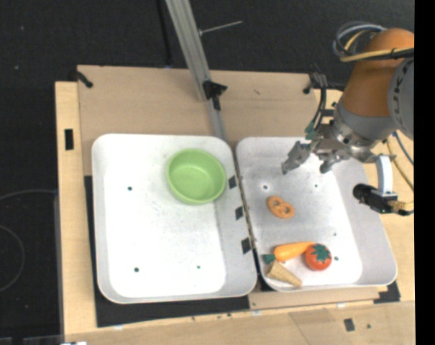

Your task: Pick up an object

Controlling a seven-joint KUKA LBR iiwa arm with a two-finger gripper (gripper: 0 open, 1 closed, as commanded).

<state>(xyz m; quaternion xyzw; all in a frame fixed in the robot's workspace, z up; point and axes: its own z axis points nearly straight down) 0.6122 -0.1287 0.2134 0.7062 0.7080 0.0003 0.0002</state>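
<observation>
From my station I see the arm (368,85) reaching in from the right, its orange band above the grey wrist, with the gripper (308,162) hanging over the upper part of the right bin (361,264). The two fingers (295,158) are spread apart with bare white bin floor showing between them; nothing is gripped.

Right bin contents:
- A pretzel (280,207), brown-orange, small and knotted with little holes, lying flat near the bin's middle, below and a little left of the gripper, well apart from the fingers.
- A carrot (292,250), orange and tapered, lying crosswise near the front edge with a green tip at its left end.
- A tomato (318,257), red, round, with a green top, just beside the carrot's right end; I cannot tell whether they touch.
- A tan wedge (284,274), cone-like, lying at the front left corner just below the carrot.

Left bin (116,264): a green bowl (195,177), light lime colour, upright, mouth facing up, in the upper right part near the divide between the bins.

A grey metal pole (192,42) slants down from the top toward the gap between the bins.
</observation>
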